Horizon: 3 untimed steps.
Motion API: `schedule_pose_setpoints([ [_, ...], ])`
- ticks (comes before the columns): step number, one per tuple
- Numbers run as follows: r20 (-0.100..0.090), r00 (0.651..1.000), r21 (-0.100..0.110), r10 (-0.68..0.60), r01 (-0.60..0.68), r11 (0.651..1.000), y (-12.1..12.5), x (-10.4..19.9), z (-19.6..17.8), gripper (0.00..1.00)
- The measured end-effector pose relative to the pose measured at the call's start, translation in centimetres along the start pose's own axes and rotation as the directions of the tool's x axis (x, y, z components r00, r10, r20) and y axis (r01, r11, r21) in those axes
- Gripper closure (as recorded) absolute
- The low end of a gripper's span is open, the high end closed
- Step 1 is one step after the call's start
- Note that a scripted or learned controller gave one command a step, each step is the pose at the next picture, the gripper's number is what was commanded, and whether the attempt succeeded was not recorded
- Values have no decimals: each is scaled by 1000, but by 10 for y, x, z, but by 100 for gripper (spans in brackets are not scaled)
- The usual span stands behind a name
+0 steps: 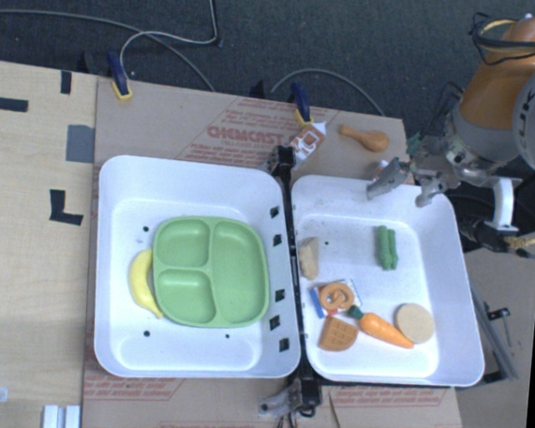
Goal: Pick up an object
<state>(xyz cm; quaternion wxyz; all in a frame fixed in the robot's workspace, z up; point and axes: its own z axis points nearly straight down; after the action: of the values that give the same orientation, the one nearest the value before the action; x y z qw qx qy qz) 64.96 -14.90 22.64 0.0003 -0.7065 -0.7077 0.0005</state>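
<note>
My gripper (404, 185) hangs open above the far rim of the right bin (459, 274), with nothing between its two fingers. In that bin lie a green pickle-like piece (386, 247), a carrot (386, 330), a round tan cracker (414, 321), a waffle piece (338, 334), a pretzel on a small card (337, 295) and a beige wedge (309, 257). The green piece lies nearest, just below the fingers.
The left bin (114, 241) holds a green divided plate (211, 271) with a banana (142, 282) tucked at its left side. A tan wooden piece (364, 137) and a small packet (306, 141) rest on the cardboard behind the bins. Cables run across the back.
</note>
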Motion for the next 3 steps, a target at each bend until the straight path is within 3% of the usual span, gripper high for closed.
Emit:
schedule_pose_setpoints([
  [1,0,1000,2,1,-1,1000,-20,-42,84,0],
  [2,2,1000,-3,0,0,1000,-24,-31,140,0],
  [3,4,1000,-6,0,0,1000,-23,-31,130,100],
])
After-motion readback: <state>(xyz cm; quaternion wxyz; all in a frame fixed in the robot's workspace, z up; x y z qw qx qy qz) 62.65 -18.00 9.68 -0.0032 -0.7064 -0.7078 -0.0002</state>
